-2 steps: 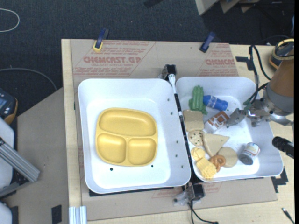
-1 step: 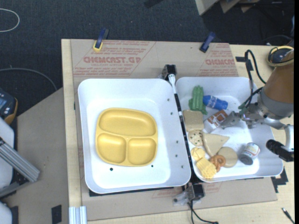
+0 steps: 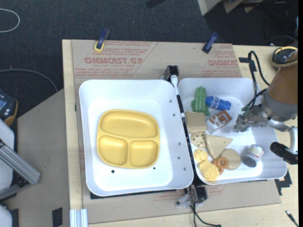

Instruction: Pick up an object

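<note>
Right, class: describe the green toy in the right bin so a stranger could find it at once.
Start at the right white bin, the one crowded with toy food. Look to its far left corner, by the divider between bins. The green toy stands out as the sole green piece, beside a blue and white bottle.

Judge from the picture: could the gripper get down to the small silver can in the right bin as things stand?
Probably yes. The can lies by itself on bare bin floor, apart from the round cracker, and the gripper hangs just above it with nothing between them.
</note>
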`<state>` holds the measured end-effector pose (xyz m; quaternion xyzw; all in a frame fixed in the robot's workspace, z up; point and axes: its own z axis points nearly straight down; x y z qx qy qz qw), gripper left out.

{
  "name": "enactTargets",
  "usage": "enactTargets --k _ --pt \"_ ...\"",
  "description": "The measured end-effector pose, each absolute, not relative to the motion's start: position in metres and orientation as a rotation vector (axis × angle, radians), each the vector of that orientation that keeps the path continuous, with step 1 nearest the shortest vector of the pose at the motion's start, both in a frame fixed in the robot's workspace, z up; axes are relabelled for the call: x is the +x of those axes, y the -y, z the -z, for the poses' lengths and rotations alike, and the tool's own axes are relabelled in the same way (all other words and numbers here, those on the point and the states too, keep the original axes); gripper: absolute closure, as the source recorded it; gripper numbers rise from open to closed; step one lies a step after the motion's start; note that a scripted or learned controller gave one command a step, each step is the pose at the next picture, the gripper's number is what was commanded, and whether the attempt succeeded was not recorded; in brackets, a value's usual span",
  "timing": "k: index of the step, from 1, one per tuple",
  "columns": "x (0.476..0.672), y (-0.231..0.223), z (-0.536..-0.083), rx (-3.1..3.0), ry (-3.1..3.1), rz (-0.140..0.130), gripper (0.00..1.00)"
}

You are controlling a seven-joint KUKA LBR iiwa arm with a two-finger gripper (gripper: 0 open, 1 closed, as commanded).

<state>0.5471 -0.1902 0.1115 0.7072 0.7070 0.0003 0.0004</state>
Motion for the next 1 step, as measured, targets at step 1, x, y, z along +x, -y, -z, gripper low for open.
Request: enactTargets --k 1 --pt "0.5437 0.1836 -0.1587 2.216 -2.218 -0.004 1.0"
